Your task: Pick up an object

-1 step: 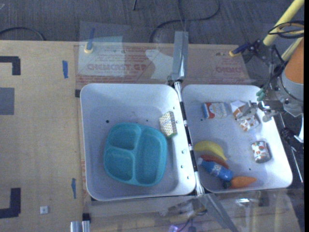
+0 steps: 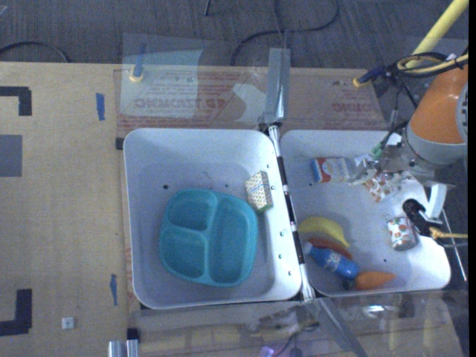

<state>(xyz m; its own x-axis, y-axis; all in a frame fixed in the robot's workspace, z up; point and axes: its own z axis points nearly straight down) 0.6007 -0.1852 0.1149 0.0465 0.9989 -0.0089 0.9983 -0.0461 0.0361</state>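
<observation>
My gripper (image 2: 385, 168) hangs over the back right part of the right bin (image 2: 439, 274), right above a crumpled red-and-white wrapper (image 2: 381, 186). A small white, red and blue carton (image 2: 331, 169) lies just left of it. Nearer the front lie a yellow banana (image 2: 326, 229), a red piece (image 2: 332, 245), a blue bottle (image 2: 332, 262) and an orange carrot (image 2: 374, 279). A small patterned cup (image 2: 401, 233) sits on the right side of the bin. The arm's grey wrist and orange band (image 2: 442, 114) cover the bin's back right corner.
The left bin (image 2: 141, 155) holds a teal divided tray (image 2: 209, 236) and a small patterned packet (image 2: 259, 190) near its right wall. A metal divider (image 2: 277, 95) runs between the bins at the back. Cables lie on the floor behind the bench.
</observation>
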